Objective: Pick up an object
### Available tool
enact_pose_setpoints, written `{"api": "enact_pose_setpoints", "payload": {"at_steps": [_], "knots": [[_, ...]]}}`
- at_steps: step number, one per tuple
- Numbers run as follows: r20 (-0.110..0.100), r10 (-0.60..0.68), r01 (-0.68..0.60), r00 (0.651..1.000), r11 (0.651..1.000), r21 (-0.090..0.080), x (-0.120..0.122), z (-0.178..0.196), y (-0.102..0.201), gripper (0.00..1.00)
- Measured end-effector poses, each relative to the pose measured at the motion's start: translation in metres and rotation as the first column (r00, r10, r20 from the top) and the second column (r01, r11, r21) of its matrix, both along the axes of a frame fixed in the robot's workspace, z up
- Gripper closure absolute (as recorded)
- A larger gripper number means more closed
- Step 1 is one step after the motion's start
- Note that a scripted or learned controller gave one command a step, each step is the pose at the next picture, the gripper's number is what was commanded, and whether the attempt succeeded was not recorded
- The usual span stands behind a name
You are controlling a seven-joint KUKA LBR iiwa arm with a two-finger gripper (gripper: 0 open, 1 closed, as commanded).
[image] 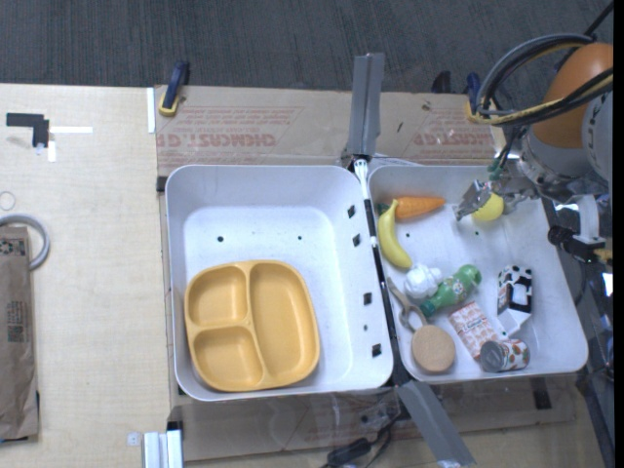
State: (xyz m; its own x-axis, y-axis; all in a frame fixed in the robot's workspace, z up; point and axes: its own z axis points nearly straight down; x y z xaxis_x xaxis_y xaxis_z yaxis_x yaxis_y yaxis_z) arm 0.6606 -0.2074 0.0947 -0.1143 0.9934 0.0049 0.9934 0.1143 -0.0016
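Fingers (475, 203) of the gripper (480, 206) grasping a small yellow object (488, 209) above the right bin (565, 291), near its far wall. Beside it: carrot (419, 206), banana (392, 237). Left bin (195, 222): yellow divided plate (252, 324).

Bench (78, 261); two white bins (263, 193), cardboard sheet (263, 125), brown packet (15, 330)

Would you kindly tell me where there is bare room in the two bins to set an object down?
The left bin has bare floor along its far side, beyond the yellow divided plate. In the right bin, a small patch lies between the carrot, the green bottle and the black-and-white carton. Its near half is crowded.
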Motion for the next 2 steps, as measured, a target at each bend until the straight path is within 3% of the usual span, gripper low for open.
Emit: {"api": "enact_pose_setpoints", "payload": {"at_steps": [1, 2], "knots": [[0.008, 0.0, 0.0, 1.0, 1.0, -0.009, 0.001, 0.01, -0.004, 1.0], [0.003, -0.038, 0.038, 0.999, 0.999, -0.007, -0.006, 0.094, 0.025, 1.0]]}}
